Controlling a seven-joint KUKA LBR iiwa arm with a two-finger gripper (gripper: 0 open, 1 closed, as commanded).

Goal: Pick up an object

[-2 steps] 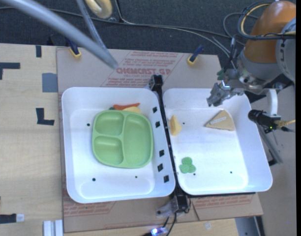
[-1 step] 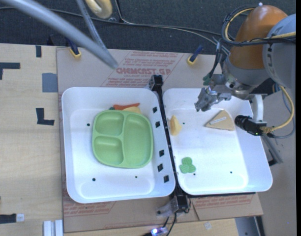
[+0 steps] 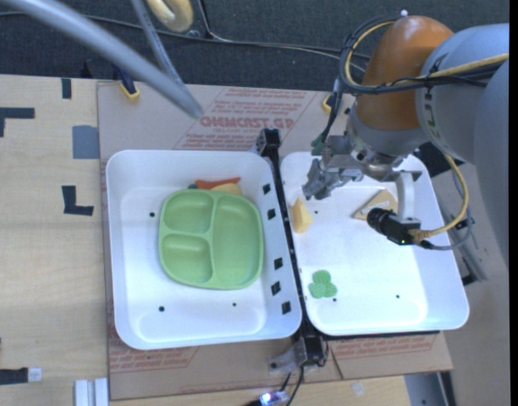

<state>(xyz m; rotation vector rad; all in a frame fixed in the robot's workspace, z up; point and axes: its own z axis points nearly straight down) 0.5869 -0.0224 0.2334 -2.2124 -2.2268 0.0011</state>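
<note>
Left bin: green divided plate, with an orange strip peeking out at its 12 o'clock edge, mostly hidden. Right bin: pale yellow piece against the divider, green bit toward 6 o'clock. Gripper above, yellow piece just at its 7 o'clock, long axis roughly 12-to-6. Nothing visibly held; finger spread impossible to judge. Tan wedge partly masked behind cable.
</note>
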